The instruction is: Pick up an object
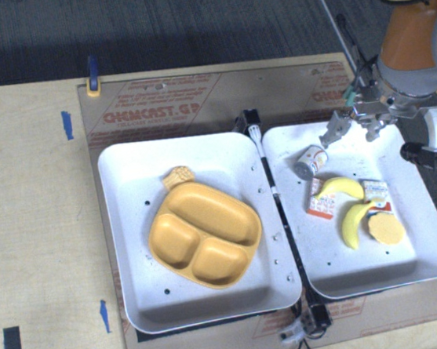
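The arm (415, 35) comes in from the right, and its tool (352, 126) hangs over the far right corner of the right bin (431, 262). The two fingers (335, 130) of the tool stand apart, with nothing between them.

In the right bin, a small grey can (309, 161) lies on its side just below the tool, near the bin's far wall. Below the can there are two bananas (347, 208), one above the other and close together. A small red and white packet (321, 203) lies at their left, touching the upper banana. A round yellow thing like a biscuit (386, 229) lies at the right of the lower banana, with another small packet (376, 193) just above it.

In the left bin (139, 298) a yellow tray with three compartments (203, 234) lies tilted. A small tan thing (177, 176) touches its far edge.

Both bins stand on the surface (36, 232), side by side.
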Tool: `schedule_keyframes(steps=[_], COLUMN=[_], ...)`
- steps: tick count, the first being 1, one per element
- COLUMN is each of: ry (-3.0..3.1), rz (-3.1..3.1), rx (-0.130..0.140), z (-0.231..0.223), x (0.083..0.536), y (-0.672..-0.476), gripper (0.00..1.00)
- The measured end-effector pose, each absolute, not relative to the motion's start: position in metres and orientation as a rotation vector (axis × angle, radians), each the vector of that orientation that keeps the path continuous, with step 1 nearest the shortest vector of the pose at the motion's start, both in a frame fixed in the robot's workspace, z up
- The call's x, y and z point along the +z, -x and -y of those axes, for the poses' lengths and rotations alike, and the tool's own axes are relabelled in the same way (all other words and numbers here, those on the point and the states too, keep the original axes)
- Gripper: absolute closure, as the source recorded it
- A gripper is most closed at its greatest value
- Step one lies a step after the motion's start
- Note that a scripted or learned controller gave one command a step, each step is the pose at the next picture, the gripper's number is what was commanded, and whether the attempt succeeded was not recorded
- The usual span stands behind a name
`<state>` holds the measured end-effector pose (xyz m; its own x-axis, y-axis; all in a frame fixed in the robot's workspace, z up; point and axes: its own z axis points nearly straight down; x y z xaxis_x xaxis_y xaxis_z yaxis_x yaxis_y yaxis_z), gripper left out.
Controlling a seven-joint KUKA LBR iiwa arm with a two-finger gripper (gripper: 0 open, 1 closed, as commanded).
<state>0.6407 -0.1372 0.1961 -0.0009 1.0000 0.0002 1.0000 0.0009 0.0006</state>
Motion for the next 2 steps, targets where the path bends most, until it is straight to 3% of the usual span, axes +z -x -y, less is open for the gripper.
schedule_keyframes(steps=[1, 2], ry=[-2.22, -2.218], rz=[-2.22, -2.215], rx=[0.002, 0.008], z=[0.112, 0.112], x=[0.086, 0.098], y=[-0.599, -0.6], gripper=[0.0, 1.0])
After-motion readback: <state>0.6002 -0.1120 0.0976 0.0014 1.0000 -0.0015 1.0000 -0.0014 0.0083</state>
